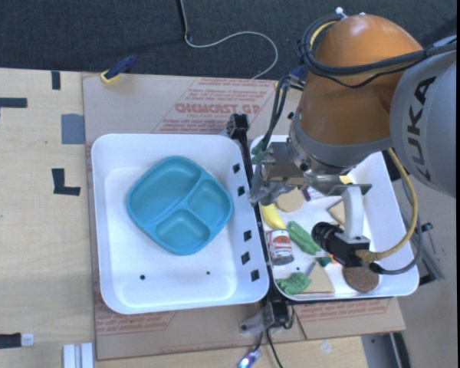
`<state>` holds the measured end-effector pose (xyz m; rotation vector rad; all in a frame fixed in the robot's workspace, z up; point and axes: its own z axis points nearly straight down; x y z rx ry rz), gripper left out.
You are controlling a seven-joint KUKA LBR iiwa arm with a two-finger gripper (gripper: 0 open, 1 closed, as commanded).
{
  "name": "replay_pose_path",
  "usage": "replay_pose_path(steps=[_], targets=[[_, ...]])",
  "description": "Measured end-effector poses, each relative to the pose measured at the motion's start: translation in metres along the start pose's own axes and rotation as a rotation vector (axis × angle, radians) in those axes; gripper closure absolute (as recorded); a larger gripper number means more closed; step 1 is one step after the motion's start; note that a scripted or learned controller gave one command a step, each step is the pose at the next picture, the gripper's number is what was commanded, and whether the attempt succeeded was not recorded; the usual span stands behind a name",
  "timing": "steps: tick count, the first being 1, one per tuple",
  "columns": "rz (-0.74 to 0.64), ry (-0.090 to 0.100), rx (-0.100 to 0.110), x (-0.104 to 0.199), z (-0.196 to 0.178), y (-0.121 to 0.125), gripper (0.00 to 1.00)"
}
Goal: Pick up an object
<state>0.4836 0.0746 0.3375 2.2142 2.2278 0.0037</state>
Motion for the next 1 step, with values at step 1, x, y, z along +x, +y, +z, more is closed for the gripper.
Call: replay_pose_path(steps=[1], targets=[[0.005, 0.0, -0.007, -0.0166, -0.089, 0.0008, 1.0]])
